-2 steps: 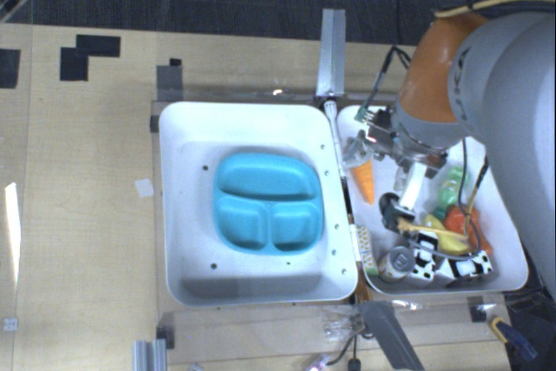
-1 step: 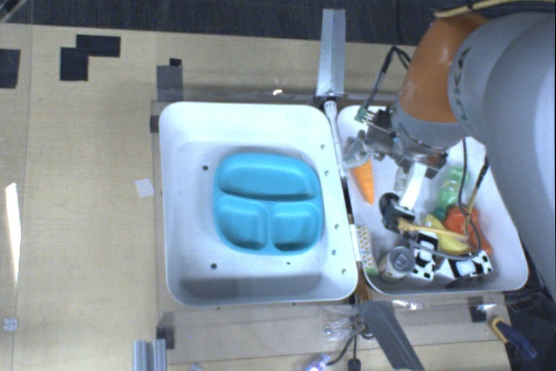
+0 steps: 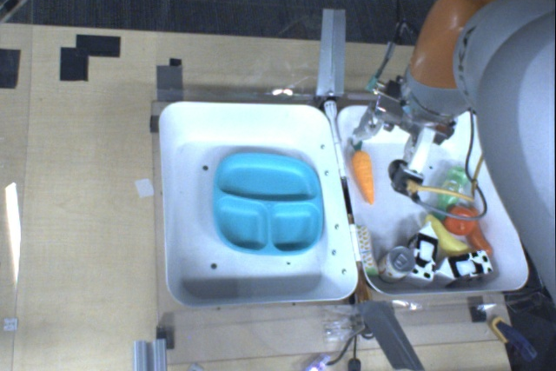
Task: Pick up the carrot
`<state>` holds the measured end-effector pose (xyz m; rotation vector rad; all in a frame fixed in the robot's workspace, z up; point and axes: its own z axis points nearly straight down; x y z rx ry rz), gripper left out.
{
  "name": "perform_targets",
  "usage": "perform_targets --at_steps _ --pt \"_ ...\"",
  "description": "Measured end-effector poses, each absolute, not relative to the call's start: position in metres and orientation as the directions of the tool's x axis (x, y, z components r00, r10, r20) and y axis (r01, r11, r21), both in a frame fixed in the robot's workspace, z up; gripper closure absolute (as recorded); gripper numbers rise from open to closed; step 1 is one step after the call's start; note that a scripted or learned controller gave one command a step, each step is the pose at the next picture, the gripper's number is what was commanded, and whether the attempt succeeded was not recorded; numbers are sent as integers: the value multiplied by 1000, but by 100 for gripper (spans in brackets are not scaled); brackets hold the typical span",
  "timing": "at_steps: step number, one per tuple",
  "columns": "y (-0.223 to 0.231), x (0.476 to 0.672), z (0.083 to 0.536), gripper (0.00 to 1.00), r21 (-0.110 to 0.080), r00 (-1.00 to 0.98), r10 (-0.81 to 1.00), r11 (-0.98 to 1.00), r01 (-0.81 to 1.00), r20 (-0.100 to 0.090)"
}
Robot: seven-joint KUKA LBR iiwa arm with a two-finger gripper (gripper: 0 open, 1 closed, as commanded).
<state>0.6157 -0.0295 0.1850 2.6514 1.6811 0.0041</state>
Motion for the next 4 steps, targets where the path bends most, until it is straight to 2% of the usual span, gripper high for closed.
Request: perform_targets --at_steps 4 --pt "-29 616 185 0 3 426 905 -426 905 1"
